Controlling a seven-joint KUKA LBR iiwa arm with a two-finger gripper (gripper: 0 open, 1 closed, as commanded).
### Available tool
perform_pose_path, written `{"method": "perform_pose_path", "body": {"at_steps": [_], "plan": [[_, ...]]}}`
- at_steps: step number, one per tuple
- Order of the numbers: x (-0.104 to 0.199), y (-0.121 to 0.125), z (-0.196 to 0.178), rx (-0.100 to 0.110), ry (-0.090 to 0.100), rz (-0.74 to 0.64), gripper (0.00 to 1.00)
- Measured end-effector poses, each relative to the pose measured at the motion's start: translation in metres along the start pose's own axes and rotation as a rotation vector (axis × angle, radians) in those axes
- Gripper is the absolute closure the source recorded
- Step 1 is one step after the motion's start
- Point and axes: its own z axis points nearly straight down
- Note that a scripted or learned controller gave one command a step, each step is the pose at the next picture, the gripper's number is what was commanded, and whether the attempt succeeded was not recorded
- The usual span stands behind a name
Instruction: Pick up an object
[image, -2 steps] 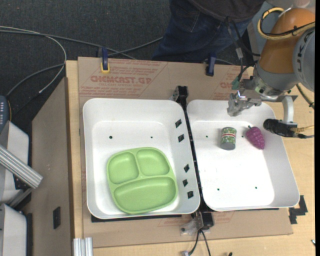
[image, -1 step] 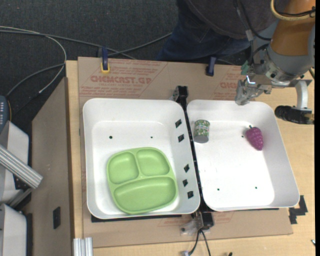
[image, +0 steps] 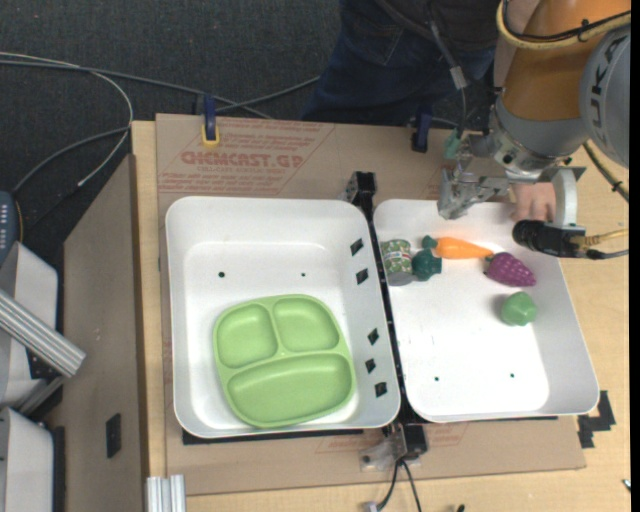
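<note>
We take the carrot (image: 466, 249) as the likeliest target: it lies in the right bin (image: 470, 380), near the far edge, long axis running roughly left-right, parallel to that far edge, green top toward the divider. The gripper (image: 458, 203) hangs just above the bin's far rim, so the carrot sits just toward the near side of it and a touch to the right. We judge the next move is a short shift nearward plus a drop, with the fingers needing to straddle the carrot across its short width.

Gripper state: we can't tell how far apart the fingers (image: 450, 207) are, since the metal parts blur together. Nothing shows between them, so we call it carrying nothing.

Neighbours, all in the same bin's far half: a small teal piece (image: 428, 264) touches or nearly touches the carrot's left end; a small can (image: 397, 260) is just left of that, against the bin's left wall. Purple grapes (image: 509, 269) sit just beside the carrot's right end; a green round item (image: 518, 308) is a bit nearer us, near the right edge. The crowding could spoil a grasp, as either neighbour could get clipped.

The near half of the right bin is bare.

The left bin (image: 200, 240) holds a green divided plate (image: 285, 359), in its near half, with nothing on the plate.
</note>
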Motion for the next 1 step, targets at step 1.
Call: {"method": "perform_pose_path", "body": {"at_steps": [1], "plan": [[0.0485,-0.0210,0.0212,0.003,0.000,0.000,1.00]]}}
